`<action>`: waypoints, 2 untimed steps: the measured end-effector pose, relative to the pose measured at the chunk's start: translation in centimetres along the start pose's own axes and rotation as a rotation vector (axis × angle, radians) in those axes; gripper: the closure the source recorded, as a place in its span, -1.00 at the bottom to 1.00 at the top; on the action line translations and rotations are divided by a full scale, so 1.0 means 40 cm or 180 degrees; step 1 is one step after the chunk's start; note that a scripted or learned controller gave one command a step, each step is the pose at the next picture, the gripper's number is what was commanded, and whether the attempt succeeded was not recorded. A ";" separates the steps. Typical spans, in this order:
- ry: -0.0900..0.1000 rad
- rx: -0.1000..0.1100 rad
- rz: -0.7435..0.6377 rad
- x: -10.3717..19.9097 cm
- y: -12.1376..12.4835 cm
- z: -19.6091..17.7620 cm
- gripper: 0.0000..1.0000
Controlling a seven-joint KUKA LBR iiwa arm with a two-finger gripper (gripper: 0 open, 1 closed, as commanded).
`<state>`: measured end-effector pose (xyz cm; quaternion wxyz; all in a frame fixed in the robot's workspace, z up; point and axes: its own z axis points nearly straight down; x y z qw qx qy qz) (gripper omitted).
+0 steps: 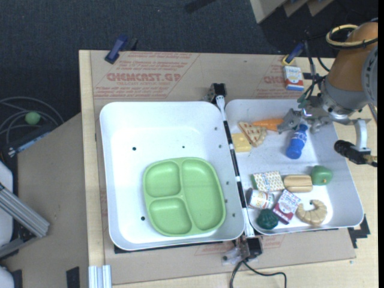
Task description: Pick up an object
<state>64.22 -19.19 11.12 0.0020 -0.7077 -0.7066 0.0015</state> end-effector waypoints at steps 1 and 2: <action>0.0001 -0.0008 -0.0008 0.055 -0.030 0.068 -1.00; -0.0004 -0.0020 -0.0007 0.053 -0.028 0.040 1.00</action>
